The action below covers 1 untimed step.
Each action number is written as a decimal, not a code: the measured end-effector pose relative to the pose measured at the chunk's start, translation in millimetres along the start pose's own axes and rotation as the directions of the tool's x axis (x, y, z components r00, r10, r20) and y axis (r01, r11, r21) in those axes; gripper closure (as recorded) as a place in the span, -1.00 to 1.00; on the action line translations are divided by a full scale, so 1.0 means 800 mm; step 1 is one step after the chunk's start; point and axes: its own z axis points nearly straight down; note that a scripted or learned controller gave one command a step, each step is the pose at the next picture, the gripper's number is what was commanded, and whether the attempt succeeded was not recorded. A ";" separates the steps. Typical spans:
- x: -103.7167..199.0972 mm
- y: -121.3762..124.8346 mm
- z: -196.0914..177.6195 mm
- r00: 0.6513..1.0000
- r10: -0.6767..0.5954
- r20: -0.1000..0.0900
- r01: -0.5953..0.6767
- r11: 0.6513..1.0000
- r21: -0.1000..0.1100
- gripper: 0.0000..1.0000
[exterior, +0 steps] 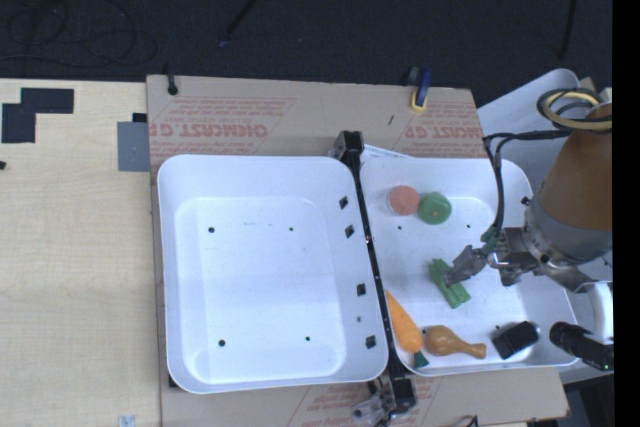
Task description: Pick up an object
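My gripper [487, 267] hangs over the right bin [510, 177], reaching in from the right, and stands open with nothing between its fingers. Its left finger [464, 264] is just above and right of a green block [450, 282] lying on the bin floor. A pink round object [403, 200] and a green ball [434, 208] sit side by side near the bin's far edge. An orange carrot [401, 319] lies along the divider at the front, with a tan gourd-shaped object [453, 343] beside it. A black object [515, 339] rests at the front right.
The left bin [180, 215] lies beside the right one, with a black divider strip [362, 245] between them. Both rest on a cardboard sheet [250, 115]. Cables [495, 155] run from the arm over the right bin's far corner.
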 end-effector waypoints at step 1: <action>0.008 -0.007 0.131 1.000 0.002 0.001 -0.002 1.000 -0.004 -1.00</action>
